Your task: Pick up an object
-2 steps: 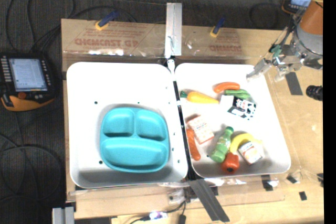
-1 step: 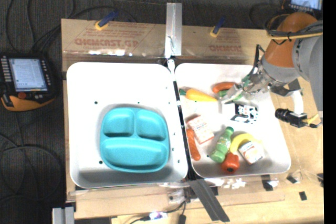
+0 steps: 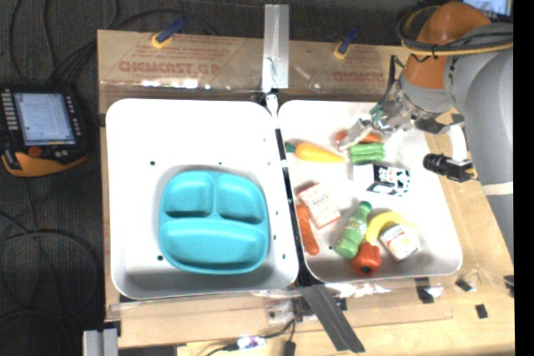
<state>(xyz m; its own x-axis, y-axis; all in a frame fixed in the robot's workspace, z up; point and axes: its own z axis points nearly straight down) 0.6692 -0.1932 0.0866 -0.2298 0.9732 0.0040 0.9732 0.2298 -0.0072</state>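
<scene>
Gripper (image 3: 370,127) sits low at about 1 o'clock in the right shallow white plastic bin (image 3: 442,258), just above the small green ribbed toy vegetable (image 3: 365,152); whether the claw is clenched or released I cannot tell from this angle, and nothing is visibly held. Nearest candidate is that green piece, touching or almost touching the tip, with the yellow-orange toy carrot with a green stub (image 3: 314,152) just beside it at 9 o'clock and the small black-and-white printed carton (image 3: 390,179) near at 5 o'clock. My read: the step in hand is the final descent and close on the green piece. To do it well, centre over the piece's short axis rather than its end, so it doesn't squirt out toward the carrot, and keep clear of the bin's back wall at 12 o'clock. Lift straight up before any traverse. Rest of the clutter is well apart toward 6 o'clock: the pink-and-white small box (image 3: 318,205), the green plastic toy bottle (image 3: 354,231), the yellow curved toy banana (image 3: 385,224), the white jar with red label (image 3: 400,242). They shouldn't interfere. The left white bin (image 3: 133,129) holds the turquoise three-compartment plastic tray (image 3: 214,220), which is irrelevant for this pick.
</scene>
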